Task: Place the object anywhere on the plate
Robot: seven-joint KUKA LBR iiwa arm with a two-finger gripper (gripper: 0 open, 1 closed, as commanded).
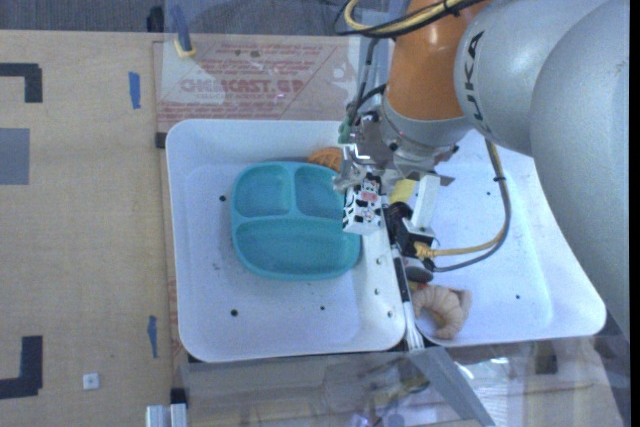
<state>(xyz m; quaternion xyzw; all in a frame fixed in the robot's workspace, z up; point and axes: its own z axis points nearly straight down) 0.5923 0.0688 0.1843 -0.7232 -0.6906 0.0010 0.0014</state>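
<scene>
Teal plate [290, 250] is the target here, but going by size, the grey arm [540, 55] comes first. It fills the upper right of the frame, with its orange band [425, 45] sitting just above the middle.

Next are the two white bins. The left bin [200, 315] takes up the centre of the frame, and the right bin [540, 295] is mostly covered by the arm. They touch along a seam running down the lower middle.

The plate is a three-compartment one lying flat in the left bin, toward its right side. The gripper [360, 200] hangs over the plate's right edge, close to the seam. Honestly can't tell if it's released or clenched on anything, since it's too cluttered down there.

A yellow cable [470, 250] loops from the wrist across the right bin.

Then the small stuff. A tan, lumpy pastry-looking object [445, 307] lies in the right bin near its lower left corner, well apart from the plate. A small orange object [325, 157] peeks out at the plate's upper right corner, right next to the gripper. I can't tell whether it's on the rim or just beside it.
</scene>
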